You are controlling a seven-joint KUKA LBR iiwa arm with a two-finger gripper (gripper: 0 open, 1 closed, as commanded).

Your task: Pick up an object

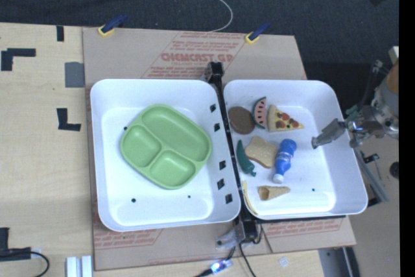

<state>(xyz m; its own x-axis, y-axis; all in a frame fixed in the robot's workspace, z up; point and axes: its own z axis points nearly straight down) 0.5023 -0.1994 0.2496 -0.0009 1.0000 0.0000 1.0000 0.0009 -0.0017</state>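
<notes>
2 shallow white bins sit side by side on the bench, and the split between them looks deliberate: the left bin [104,107] carries just 1 thing, a green divided plate [166,146] lying flat near its middle, while the right bin [324,97] gathers all the small toy foods, which gives the arm a crowd of candidates within short reach of its own side. There the pieces lie loose and flat toward the bin's left half: a watermelon slice [260,111] and a pizza slice [283,119] just beside each other at the top, a brown round cookie [241,120] to their left, a piece of toast [262,152] below, a blue bottle [283,159] lying tilted and touching the toast's right edge, a green pepper [244,159] near the divider, and a cone-shaped wedge [273,192] lower down. Any of these could serve as the object to pick; none is lifted. The gripper [324,137] reaches in from the right at the bin's right rim, held above the bare floor, well apart from the nearest piece, the blue bottle. Whether its claw is apart or together I cannot tell. My guess is that it must travel left and descend before any grasp.
</notes>
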